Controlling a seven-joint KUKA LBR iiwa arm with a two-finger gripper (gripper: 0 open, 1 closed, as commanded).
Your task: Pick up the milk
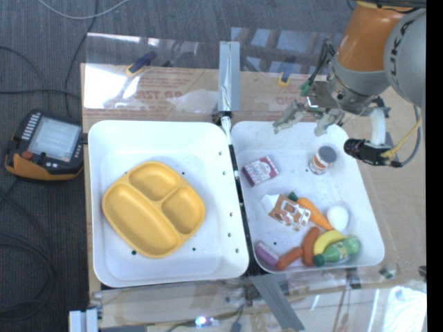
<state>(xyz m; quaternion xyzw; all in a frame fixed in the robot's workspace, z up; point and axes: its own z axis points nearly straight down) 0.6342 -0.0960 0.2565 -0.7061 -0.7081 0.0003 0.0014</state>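
While the gripper (309,118) hangs spread and empty over the right bin's (360,178) far rim, the boxy milk carton (288,210) (glossy printed card) lies mid-bin beside a tapered carrot (317,215).

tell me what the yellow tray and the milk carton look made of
yellow tray: probably moulded plastic, smooth with a soft sheen, three rounded compartments formed in one piece.
milk carton: looks like printed paperboard, matte, with flat folded faces and a white top; could be a plastic toy copy.
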